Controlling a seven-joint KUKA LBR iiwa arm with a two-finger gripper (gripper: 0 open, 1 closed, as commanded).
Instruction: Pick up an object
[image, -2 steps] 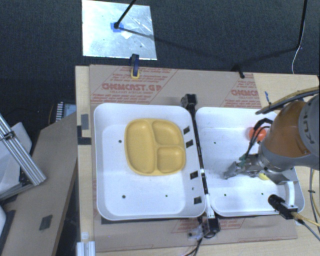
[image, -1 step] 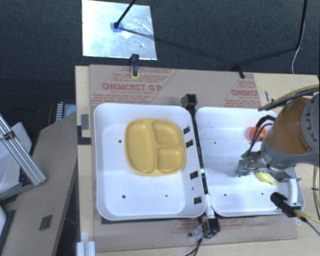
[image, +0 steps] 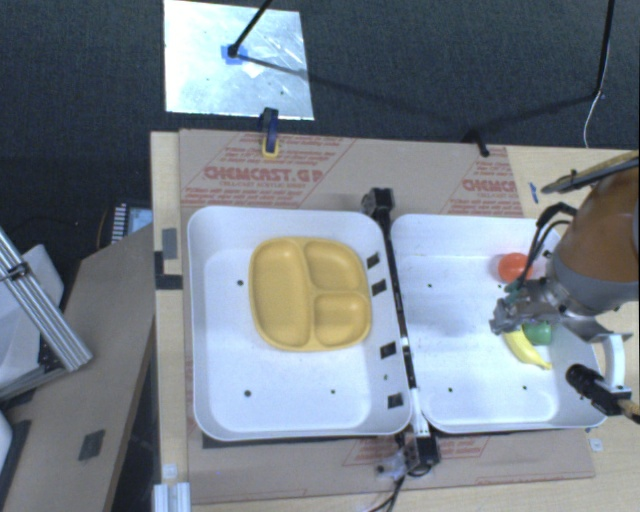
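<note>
Toward the far-right side of the right bin, the end effector hangs low over a small cluster of objects: a yellow banana-shaped piece lies just below it, a green item sits right beside it, partly hidden by the arm, and an orange-red ball rests a little beyond it, toward the bin's back wall. Whether the end effector is spread or pressed together cannot be told from this slant, and nothing can be seen pinched in it; it looks close to the banana piece and green item, but contact is unclear.

Judging from that crowding, the chief risk is a bad grasp: the objects lie so near each other that a descent could land between them, nudge one aside, or catch two at once. They also sit near the bin's right wall, so a shove could wedge one against it.

Left of the right bin, on the same desk, the left bin holds a yellow divided plate, well apart from the arm.
</note>
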